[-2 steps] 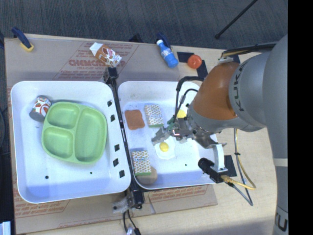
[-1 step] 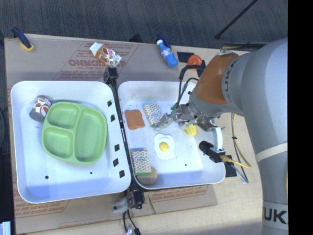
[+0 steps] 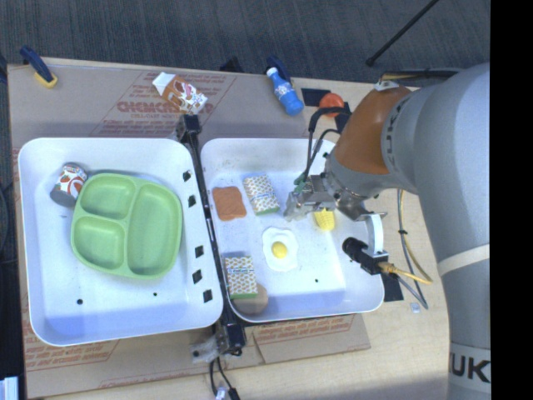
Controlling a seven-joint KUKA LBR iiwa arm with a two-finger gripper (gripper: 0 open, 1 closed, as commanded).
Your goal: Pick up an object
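Observation:
My gripper (image 3: 298,203) hangs low over the right bin (image 3: 333,294), near its middle. A checked green-and-white packet (image 3: 261,192) lies just to its left and a small yellow piece (image 3: 324,218) just to its right. A fried egg toy (image 3: 281,248) sits below it. Further left, by the bin's wall, lies a brown toast slice (image 3: 229,202). A second checked packet (image 3: 241,275) rests at the front left, with a tan rounded object (image 3: 256,300) beside it. The wrist hides whatever is directly under the gripper.
The left bin (image 3: 42,307) holds a green divided plate (image 3: 127,223) and a small can (image 3: 68,182) at its upper left. Behind the bins lie a blue bottle (image 3: 285,90), a snack wrapper (image 3: 179,92) and an orange object (image 3: 332,102). The grey arm covers the bench's right side.

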